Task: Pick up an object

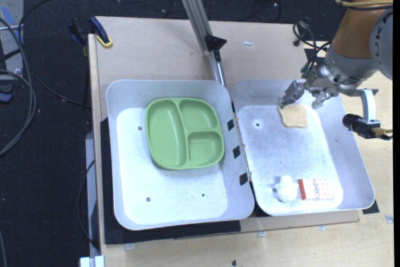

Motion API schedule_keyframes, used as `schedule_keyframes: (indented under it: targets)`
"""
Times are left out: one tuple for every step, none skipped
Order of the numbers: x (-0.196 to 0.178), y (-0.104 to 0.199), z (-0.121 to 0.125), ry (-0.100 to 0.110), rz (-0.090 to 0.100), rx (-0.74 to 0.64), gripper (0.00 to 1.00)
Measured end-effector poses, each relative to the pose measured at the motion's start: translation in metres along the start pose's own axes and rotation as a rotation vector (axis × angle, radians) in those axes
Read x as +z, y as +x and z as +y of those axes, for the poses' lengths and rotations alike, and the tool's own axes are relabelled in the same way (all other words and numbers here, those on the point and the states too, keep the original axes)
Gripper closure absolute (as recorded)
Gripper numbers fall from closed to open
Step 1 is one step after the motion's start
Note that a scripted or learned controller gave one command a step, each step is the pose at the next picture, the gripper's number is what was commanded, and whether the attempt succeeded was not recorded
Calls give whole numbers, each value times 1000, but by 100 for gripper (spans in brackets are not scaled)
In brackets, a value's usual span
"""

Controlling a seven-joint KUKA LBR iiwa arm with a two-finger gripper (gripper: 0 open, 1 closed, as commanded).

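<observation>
Two shallow white bins sit side by side on the wooden bench [162, 47]. The left bin [125, 197] holds a green divided plate [185, 132] with three compartments, lying flat toward the far half of the bin. The right bin [350, 166] holds three things: a tan slice of toast [294, 116] near its far edge, and at the near edge a small white lumpy object [286, 189] just beside a small red-and-white box [315, 189], which lies flat to its right. The grey arm with its orange band [361, 15] reaches in from the right, and the gripper [306, 95] hangs at the far end of the right bin, just above the far edge of the toast. Its two fingers [291, 94] stand spread apart, one to the left and one to the right, with nothing between them; whether a fingertip touches the toast cannot be told. A slanted metal pole [194, 3] crosses the far side of the bench and ends at the gap between the bins.
</observation>
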State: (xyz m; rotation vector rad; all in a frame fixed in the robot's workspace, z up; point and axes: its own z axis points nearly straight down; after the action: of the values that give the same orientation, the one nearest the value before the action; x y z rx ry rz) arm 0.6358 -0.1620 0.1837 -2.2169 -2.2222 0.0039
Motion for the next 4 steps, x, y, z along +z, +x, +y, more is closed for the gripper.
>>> schedule_keyframes:
  targets:
    - [64,-1,2,1,0,2,0]
    - [88,-1,5,-9,-5,1,0]
    - [74,-3,7,-17,-9,1,100]
    - [11,-4,14,-10,-2,0,100]
